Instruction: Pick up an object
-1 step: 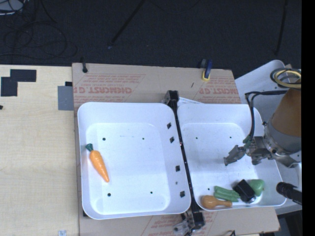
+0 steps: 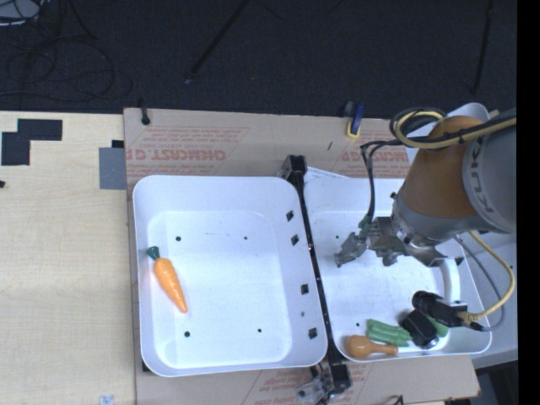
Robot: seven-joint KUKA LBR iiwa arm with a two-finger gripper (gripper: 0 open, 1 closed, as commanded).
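Carrot [image 2: 170, 283] lies alone in the left bin [image 2: 236, 226], close to its nine o'clock wall. We see its green stub pointing toward eleven o'clock and its orange tip toward five o'clock. In the right bin [image 2: 344, 298] two more things lie against the six o'clock rim. One is a green pod [image 2: 388, 332]. The other is a tan gourd [image 2: 369, 347] just beside it at its seven o'clock, with its thin neck pointing toward three o'clock; we cannot tell whether the two touch. The arm [image 2: 443, 184] reaches in from three o'clock, its orange band above the grey wrist. The gripper [image 2: 365, 258] hangs over the middle of the right bin, nearer the bin's nine o'clock side. Its claw looks spread to us: the two grey fingers [image 2: 346, 251] stand apart with bare white bin floor between them, and they pinch nothing. Pod and gourd lie at about five o'clock from the gripper, apart from it, and the carrot is well apart at nine o'clock, past the black bar [image 2: 305, 251] between the bins.
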